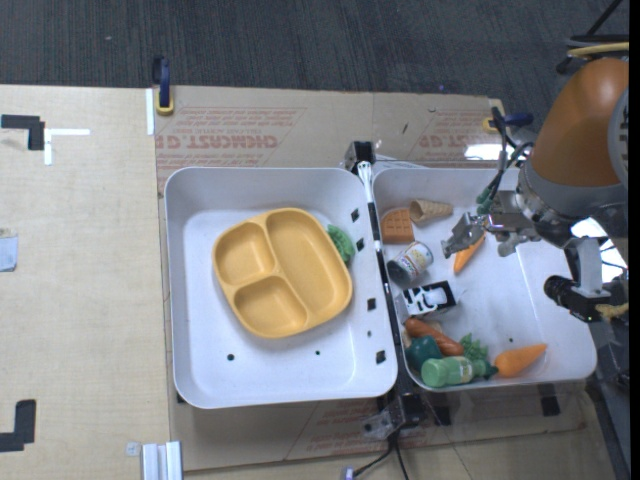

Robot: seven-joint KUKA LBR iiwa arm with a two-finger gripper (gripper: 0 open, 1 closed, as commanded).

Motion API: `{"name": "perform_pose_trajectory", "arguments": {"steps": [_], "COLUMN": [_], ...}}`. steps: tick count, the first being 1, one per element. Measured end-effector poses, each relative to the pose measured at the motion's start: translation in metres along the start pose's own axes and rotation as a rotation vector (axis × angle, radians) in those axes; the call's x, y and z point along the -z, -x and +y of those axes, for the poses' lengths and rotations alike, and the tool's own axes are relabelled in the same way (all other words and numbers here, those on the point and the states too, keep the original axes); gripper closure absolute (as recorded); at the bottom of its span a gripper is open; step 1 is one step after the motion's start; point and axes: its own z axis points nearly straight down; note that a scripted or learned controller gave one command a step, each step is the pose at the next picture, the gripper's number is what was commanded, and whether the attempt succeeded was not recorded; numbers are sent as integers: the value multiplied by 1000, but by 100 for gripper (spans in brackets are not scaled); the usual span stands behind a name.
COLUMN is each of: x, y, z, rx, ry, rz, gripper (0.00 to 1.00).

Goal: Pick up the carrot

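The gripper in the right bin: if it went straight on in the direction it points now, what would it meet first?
Probably the small carrot just under the gripper, which points down and leftward into the right bin. Beyond it stands the tin can. Depth is hard to judge from this slanted view.

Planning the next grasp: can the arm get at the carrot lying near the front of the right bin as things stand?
Probably yes. That carrot lies on bare bin floor with open space above and to its right, the arm's side. Only the green bottle and leafy toy crowd its left end. The gripper is farther back, by another orange piece.
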Motion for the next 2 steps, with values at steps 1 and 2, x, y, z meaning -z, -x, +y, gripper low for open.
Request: {"name": "perform_pose_trajectory", "arguments": {"steps": [1, 2], "x": [-103, -94], "y": [50, 50], "z": [53, 54], "rx": [-153, -155], "ry": [3, 2], "rz": [-1, -1], "gripper": [0, 100]}}
